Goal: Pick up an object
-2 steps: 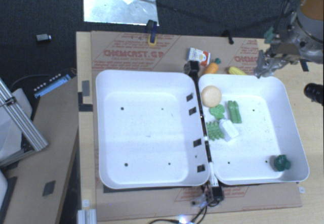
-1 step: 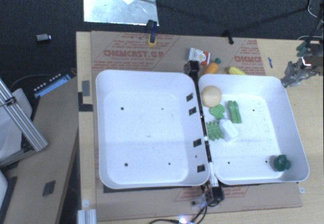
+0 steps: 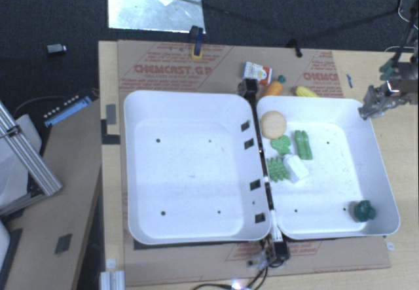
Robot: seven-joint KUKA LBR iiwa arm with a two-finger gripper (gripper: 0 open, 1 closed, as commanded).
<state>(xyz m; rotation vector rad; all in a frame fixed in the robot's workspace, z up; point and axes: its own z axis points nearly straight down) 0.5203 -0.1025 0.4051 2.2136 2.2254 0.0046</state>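
Several small objects (image 3: 288, 151) crowd the right bin's (image 3: 376, 151) left side.

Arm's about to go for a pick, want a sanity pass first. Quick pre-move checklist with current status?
1. Objects in the right bin: ok. Tan round piece, green pieces, white block sit clustered near its left wall; a teal object sits alone in the near right corner.
2. Gripper position: not ok, at the bin's far right corner, off the cluster.
3. Gripper open: cannot tell.
4. Gripper holding nothing: cannot tell.
5. Isolated target: ok, teal object.
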